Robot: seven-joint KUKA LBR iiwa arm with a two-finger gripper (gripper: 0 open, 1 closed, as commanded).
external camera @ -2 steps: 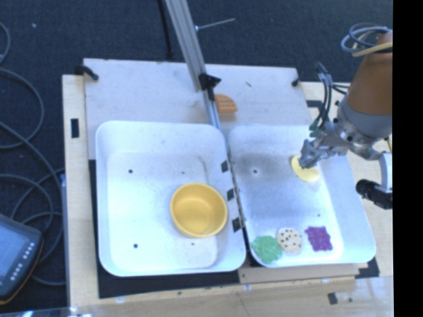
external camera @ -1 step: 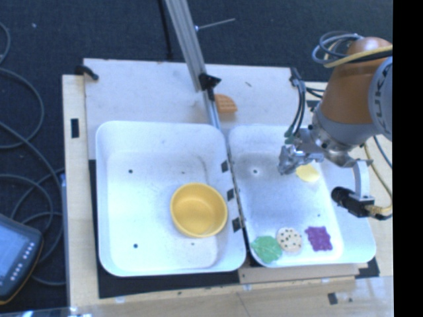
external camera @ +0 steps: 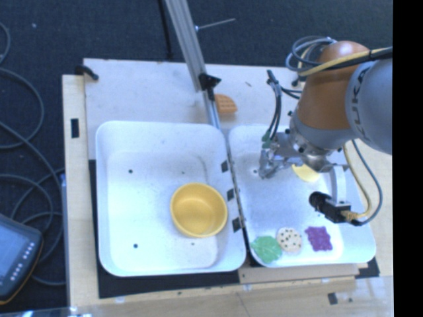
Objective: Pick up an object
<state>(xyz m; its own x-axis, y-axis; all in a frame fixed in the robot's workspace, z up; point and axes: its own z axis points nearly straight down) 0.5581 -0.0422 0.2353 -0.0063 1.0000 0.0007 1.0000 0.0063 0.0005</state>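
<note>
hand [external camera: 269,167] over right bin [external camera: 277,203], yellow bowl [external camera: 198,209] left

Tabletop [external camera: 145,91]: pale wood board, scuffed, lit brightly from above, extending behind and left of the pincer [external camera: 268,167].
Floor [external camera: 79,18]: dark carpet, surrounding the tabletop beyond and left of the pincer.
Cables [external camera: 20,111]: black, looped on the floor far left of the pincer.
Aluminium post [external camera: 188,45]: slanted rail rising behind-left of the pincer.
Screen device [external camera: 16,256]: dark, at the far lower left.
</note>
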